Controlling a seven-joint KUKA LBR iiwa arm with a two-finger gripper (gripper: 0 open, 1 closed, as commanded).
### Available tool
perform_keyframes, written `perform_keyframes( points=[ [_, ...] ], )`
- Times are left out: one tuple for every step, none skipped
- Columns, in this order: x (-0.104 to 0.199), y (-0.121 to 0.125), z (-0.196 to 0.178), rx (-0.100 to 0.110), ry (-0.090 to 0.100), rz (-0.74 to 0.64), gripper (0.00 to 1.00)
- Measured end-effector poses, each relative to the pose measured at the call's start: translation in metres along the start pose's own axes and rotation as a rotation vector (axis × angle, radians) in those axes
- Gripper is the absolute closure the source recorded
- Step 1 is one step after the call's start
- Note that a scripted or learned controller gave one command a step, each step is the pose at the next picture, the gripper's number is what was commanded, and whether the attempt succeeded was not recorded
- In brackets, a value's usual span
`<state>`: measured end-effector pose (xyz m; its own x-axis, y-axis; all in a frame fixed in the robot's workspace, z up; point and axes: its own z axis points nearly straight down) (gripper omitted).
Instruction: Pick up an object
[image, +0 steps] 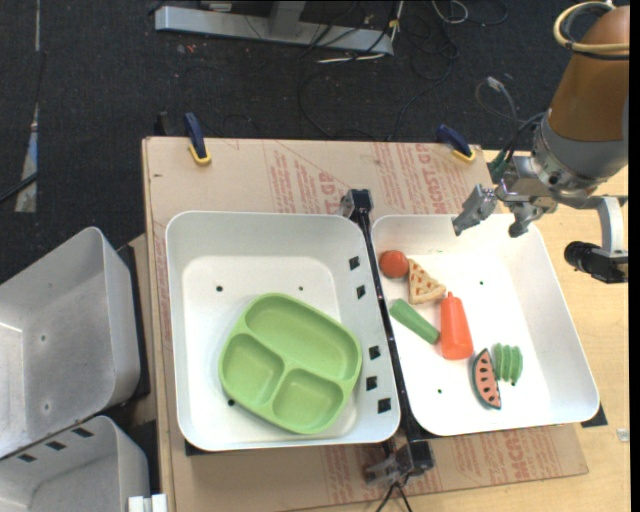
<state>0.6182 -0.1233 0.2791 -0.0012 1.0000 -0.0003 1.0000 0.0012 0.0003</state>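
Observation:
The right bin (560, 300) holds several toy foods: a red tomato (393, 263), a pizza slice (424, 284), a green pepper stick (414, 320), an orange bottle-shaped piece (455, 326), a watermelon slice (486, 378) and a green ribbed piece (510, 363). My gripper (496, 215) hangs over the bin's far edge, above and to the right of the pizza slice. Its two fingers are spread apart with nothing between them.
The left bin (200, 250) holds a green divided tray (288, 362). Black clips run along the divider (378, 330) between the bins. Yellow clamps (198, 140) (456, 143) hold the cardboard base at the back. Grey tubs (60, 330) stand off the bench at left.

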Motion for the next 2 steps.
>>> perform_keyframes(
  points=[
    [0.009, 0.001, 0.060, 0.006, 0.001, -0.001, 0.00],
    [0.006, -0.009, 0.119, 0.007, 0.001, 0.003, 0.00]
  ],
)
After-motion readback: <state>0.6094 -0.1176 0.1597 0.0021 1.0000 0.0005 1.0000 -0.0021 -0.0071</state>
